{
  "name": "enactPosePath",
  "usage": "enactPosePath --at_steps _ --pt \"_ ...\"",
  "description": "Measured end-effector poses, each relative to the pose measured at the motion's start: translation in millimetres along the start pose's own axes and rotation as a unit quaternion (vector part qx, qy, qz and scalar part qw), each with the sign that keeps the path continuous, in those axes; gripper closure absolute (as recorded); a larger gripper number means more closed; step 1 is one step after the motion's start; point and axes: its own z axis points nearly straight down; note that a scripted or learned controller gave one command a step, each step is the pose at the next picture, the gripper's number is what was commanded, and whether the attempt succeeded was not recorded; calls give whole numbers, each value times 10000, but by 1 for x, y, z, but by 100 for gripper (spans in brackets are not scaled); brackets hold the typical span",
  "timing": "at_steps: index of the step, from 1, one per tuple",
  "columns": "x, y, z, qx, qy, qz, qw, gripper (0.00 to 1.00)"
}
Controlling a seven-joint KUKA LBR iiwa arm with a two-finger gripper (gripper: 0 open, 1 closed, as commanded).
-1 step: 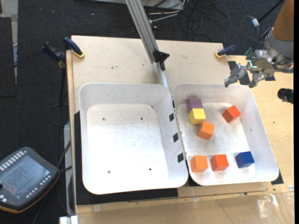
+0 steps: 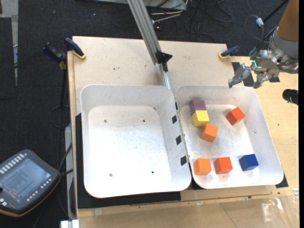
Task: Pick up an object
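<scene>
The two-finger metal gripper (image 2: 244, 80) is seen above the far right corner of the right shallow white bin (image 2: 266, 141), with its fingers spread apart and nothing between them. All the blocks are found in that bin. A purple cube (image 2: 197, 105) is touched by a yellow cube (image 2: 200, 118) just in front of it, and an orange cube (image 2: 209, 132) lies tilted just beside the yellow one. A red-orange cube (image 2: 235, 116) is set apart nearer the gripper, turned at an angle. Along the near wall an orange cube (image 2: 202, 166), a red-orange cube (image 2: 223, 165) and a blue cube (image 2: 249, 162) are lined up.
</scene>
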Motion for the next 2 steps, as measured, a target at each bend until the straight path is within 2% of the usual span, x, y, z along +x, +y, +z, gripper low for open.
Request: enactPosePath --at_steps 1,2 --pt "-6 8 54 19 3 15 10000 0" --pt "-9 -1 103 22 5 20 10000 0"
